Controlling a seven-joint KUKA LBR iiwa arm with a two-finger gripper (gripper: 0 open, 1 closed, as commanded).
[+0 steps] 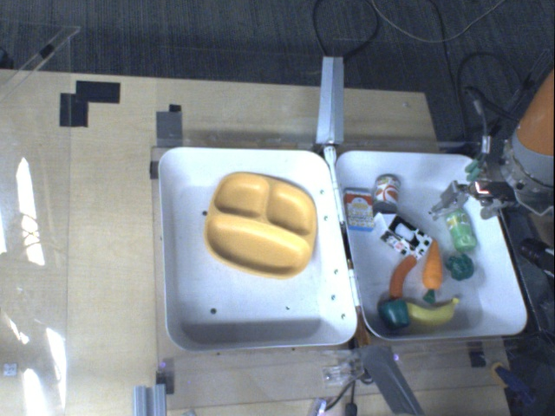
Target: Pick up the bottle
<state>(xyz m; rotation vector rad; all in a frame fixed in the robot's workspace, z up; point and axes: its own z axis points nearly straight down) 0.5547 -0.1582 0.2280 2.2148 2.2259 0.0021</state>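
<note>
The bottle [460, 231] is small and light green, and lies in the right bin [503, 319] near its right wall. My gripper [468, 206] reaches in from the right and hovers at the bottle's far end. Its two fingers are spread, one grey finger [446, 200] to the left and the other to the right of the bottle's top. The gripper is open and the bottle rests on the bin floor, not held.
Also in the right bin are a dark green object [460, 268], a carrot [432, 269], a sausage [401, 276], a banana [433, 311], a green pepper [394, 312], a black-and-white box [406, 237], a carton [358, 210] and a can [387, 189]. The left bin [186, 302] holds a large yellow loaf shape [260, 224].
</note>
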